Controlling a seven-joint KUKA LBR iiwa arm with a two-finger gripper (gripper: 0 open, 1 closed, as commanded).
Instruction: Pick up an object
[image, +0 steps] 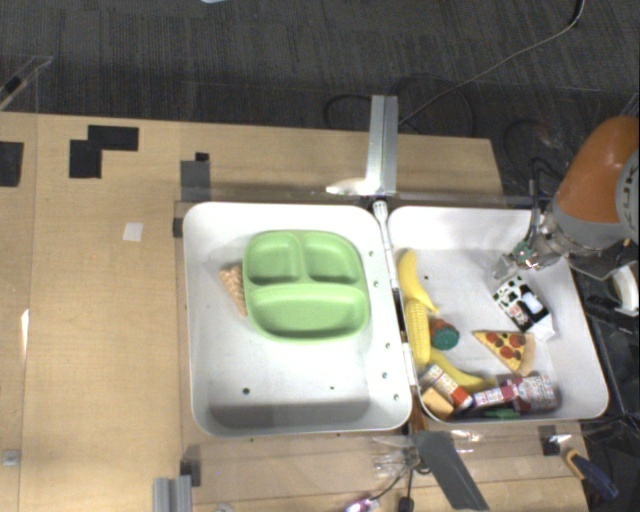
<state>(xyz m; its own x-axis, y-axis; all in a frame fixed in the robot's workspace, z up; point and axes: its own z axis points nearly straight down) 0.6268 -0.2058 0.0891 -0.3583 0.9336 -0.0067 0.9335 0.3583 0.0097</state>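
On the bench (100, 300), left bin (210, 390) carries a green divided tray (303, 283) covering a cracker. In the right bin (585, 385), we note a banana (413, 300), long axis running near-to-far. Claw (518, 262) over small black-white box (520, 302); grip state unclear to us.

One fixed camera looks down at a slant from above the bench (100, 330), far enough to frame both bins: left bin (215, 330) toward nine o'clock, right bin (585, 380) toward three o'clock.
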